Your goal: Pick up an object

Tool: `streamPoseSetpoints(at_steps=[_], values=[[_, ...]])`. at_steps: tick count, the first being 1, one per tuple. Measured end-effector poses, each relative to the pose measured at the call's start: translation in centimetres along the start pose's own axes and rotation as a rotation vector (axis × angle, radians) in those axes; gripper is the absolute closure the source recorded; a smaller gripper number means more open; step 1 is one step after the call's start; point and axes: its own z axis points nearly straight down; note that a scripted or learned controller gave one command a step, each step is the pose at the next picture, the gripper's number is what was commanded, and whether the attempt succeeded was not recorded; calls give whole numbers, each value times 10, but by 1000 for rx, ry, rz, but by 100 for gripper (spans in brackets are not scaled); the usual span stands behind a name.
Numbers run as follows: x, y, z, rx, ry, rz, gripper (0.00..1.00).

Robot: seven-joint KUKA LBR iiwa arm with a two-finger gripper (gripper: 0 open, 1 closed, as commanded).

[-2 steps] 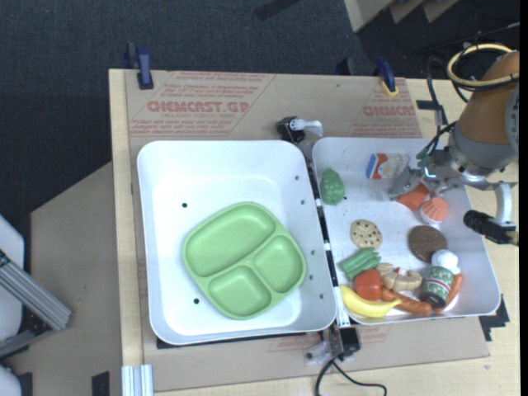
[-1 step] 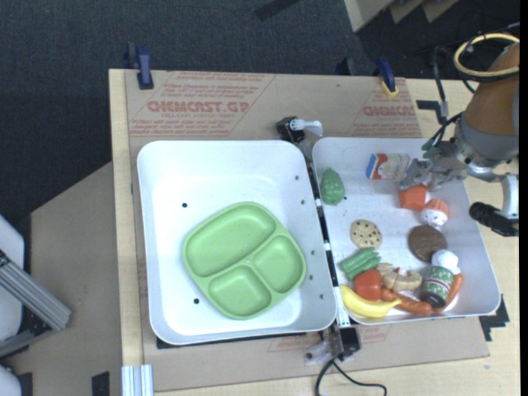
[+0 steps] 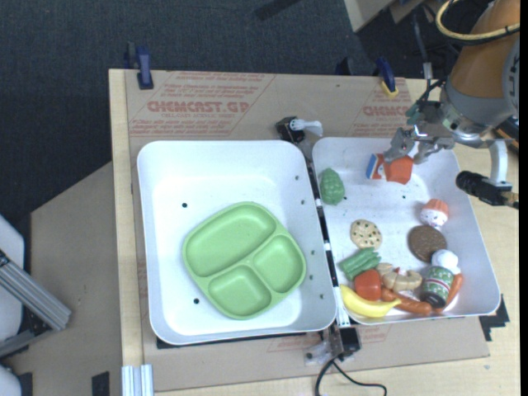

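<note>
**Gripper poised over an orange toy at the far end of the right bin**

Fingers of the gripper [image 3: 410,148] hang just above a small orange toy [image 3: 399,170] in the right bin [image 3: 478,258], near its far wall. Whether they are spread or pinched I cannot tell; the metal tips blur into each other and into the toy below. Nothing can be called held from this view.

To do the step well, the tips should come straight down on either side of the orange toy, low enough to catch its body rather than its top edge. Just beside the toy, on the side away from the arm, lies a small red, white and blue piece [image 3: 375,167], touching or nearly so; a finger could land on it and shove both away. Closing should wait until the toy sits squarely between the tips, and the lift should be slow, since the toy looks smooth and rounded.

Nearer the camera than the fingers lie a cookie [image 3: 365,234], a brown disc [image 3: 426,242], a banana [image 3: 367,304] and other toy food, well apart from the tips. A green toy [image 3: 332,186] rests by the wall between the bins. The left bin [image 3: 165,180] holds a green divided plate [image 3: 243,259].

The arm's upper part is cut off at the picture's edge, and the wrist hides the bin corner behind it.
</note>
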Motion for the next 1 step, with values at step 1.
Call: streamPoseSetpoints(at_steps=[1], values=[[82, -46, -5, 15, 5, 1, 100]])
